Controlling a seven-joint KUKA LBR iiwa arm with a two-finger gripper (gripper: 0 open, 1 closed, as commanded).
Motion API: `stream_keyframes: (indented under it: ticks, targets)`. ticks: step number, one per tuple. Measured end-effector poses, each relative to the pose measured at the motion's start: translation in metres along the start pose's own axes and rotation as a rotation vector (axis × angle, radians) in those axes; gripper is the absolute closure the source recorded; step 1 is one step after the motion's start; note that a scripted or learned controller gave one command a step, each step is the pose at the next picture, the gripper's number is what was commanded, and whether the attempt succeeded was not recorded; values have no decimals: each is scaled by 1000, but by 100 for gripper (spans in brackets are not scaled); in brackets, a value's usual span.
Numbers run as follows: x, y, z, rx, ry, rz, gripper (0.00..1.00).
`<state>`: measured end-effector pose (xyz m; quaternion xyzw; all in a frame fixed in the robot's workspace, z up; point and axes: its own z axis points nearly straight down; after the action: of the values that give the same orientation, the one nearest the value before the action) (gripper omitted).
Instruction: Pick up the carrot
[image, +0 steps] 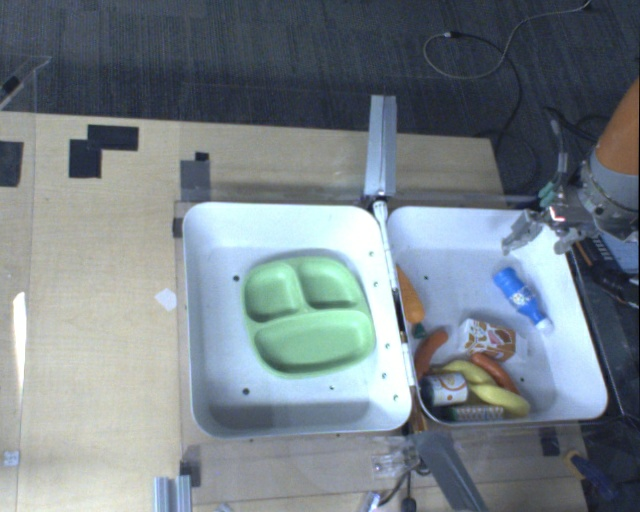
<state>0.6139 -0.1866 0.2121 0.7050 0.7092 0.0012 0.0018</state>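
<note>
The carrot is a slim orange root with a green end, lying along the left wall of the right bin. My gripper hangs over that bin's far right corner, well to the right of the carrot and apart from it. Its fingers stand open, and nothing is between them. The arm's orange band shows at the right edge.
A blue bottle lies just below the gripper. At the right bin's front sit a snack packet, a banana, red sausages and a small can. The left bin holds a green divided plate.
</note>
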Motion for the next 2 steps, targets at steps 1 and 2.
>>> stream_keyframes:
  ticks: [1, 2]
  targets:
    - [77, 54, 5, -3, 0, -101, 0]
    - [57, 20, 121, -3, 0, -252, 0]
